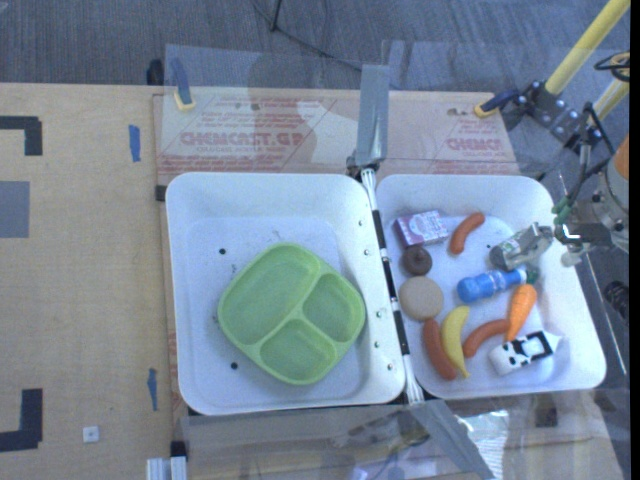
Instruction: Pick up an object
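Note:
The right bin [590, 368] holds several toys. Among them are a purple carton [421, 228], an orange sausage [465, 233], a brown donut [417, 261], a tan disc [421, 297], a banana [455, 340], a blue bottle [488, 285], a carrot [520, 309], a grey metal piece [518, 247] and a black-and-white figure [525, 352]. My gripper [570, 233] hangs at this bin's right rim, just right of the grey metal piece and partly cut off by the view's edge. Nothing is visibly held in it.
The left bin [200, 208] contains a green divided plate [291, 313]. A metal divider [385, 278] runs between the bins. A yellow pole [590, 38] and dark cables [575, 128] stand at the upper right. Wooden bench top [80, 268] lies to the left.

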You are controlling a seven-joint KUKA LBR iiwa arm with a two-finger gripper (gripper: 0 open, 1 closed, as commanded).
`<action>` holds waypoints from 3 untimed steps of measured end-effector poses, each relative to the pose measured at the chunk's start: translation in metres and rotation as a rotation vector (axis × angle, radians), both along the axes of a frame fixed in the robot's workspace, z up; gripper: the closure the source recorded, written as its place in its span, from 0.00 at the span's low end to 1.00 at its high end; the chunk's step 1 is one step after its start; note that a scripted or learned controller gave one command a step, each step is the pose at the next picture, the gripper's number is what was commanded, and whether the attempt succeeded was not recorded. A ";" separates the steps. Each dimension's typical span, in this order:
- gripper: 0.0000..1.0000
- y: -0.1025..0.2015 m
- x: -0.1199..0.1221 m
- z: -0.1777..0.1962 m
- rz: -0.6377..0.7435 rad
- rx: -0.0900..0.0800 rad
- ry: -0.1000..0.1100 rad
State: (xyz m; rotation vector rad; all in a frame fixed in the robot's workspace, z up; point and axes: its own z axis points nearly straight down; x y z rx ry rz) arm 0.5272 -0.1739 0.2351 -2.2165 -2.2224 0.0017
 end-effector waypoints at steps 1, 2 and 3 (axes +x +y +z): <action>0.00 -0.051 -0.048 -0.065 -0.146 0.000 0.001; 0.00 -0.039 -0.040 -0.133 -0.195 0.006 -0.017; 1.00 -0.043 -0.043 -0.127 -0.200 0.000 -0.014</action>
